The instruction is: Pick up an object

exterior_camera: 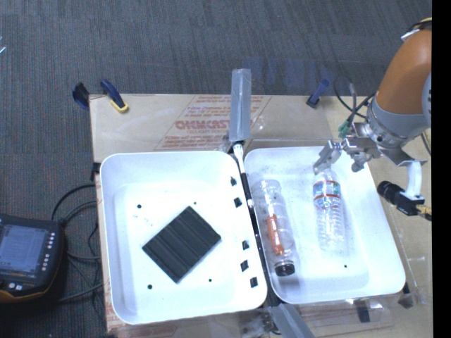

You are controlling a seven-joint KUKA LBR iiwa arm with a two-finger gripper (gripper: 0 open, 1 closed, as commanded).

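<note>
1. The left bin [113, 189] holds one dark ribbed pad [182, 243], lying flat near its middle.
2. The right bin [380, 259] holds two plastic bottles: a clear bottle with an orange insert [275, 227] beside the divider, and a water bottle [328, 213] to its right.
3. The gripper [343, 152] hangs above the water bottle's cap end, jaws spread, holding nothing.

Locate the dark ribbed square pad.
The dark ribbed square pad lies turned like a diamond on the floor of the left bin, near its middle, apart from both bottles in the right bin.
</note>
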